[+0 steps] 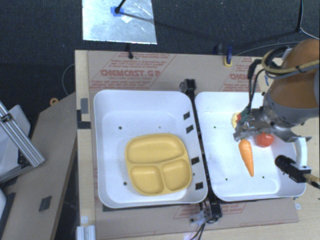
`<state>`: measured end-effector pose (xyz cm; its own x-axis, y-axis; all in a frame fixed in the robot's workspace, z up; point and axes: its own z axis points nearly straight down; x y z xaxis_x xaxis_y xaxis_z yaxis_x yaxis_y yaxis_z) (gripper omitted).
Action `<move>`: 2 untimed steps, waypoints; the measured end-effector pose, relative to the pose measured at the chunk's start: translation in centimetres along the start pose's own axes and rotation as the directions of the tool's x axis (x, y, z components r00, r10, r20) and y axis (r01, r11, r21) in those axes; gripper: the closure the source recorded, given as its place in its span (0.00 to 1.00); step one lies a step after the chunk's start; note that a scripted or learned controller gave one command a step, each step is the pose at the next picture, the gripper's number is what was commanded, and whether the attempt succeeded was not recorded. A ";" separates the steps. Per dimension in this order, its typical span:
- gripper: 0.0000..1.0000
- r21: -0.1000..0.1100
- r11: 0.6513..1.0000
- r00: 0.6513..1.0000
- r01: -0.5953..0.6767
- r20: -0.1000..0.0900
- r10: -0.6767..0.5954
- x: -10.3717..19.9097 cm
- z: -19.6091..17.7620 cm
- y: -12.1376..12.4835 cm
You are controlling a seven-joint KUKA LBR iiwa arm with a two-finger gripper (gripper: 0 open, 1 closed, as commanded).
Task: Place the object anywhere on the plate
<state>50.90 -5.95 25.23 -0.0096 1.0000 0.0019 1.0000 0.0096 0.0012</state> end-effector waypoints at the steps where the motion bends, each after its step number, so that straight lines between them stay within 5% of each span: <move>1: 1.00 0.000 1.000 1.000 0.001 0.000 -0.001 5.4 0.2 -0.4; 2: 1.00 -0.001 1.000 1.000 0.002 0.000 -0.002 11.3 0.0 0.0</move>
<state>50.75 5.38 25.25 -0.0111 0.9999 0.0019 0.9999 0.0111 0.0018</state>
